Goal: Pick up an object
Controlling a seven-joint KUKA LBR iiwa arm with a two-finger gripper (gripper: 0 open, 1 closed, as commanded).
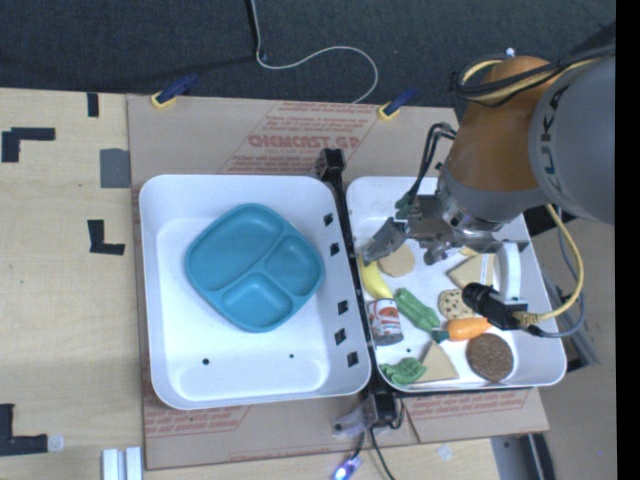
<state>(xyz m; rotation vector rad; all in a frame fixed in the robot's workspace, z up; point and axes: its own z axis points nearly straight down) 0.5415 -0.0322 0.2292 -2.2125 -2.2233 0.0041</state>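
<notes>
My gripper (405,245) hangs over the upper left part of the right bin (370,196), its fingers spread open with nothing between them. Just below it lie a tan round piece (398,263) and a yellow banana (374,280). Further down the bin hold a green pepper-like piece (418,309), a small can with a red label (386,321), an orange carrot (466,329), a brown round cookie (489,356), a spotted cracker (451,301), a green leafy piece (404,371) and a pale wedge (439,363).
The left bin (160,268) holds a blue divided plate (254,265). A black clip rail (342,258) runs between the bins. The arm's grey and orange body (510,148) covers the right bin's upper right. A white cable (300,63) lies on the dark mat behind.
</notes>
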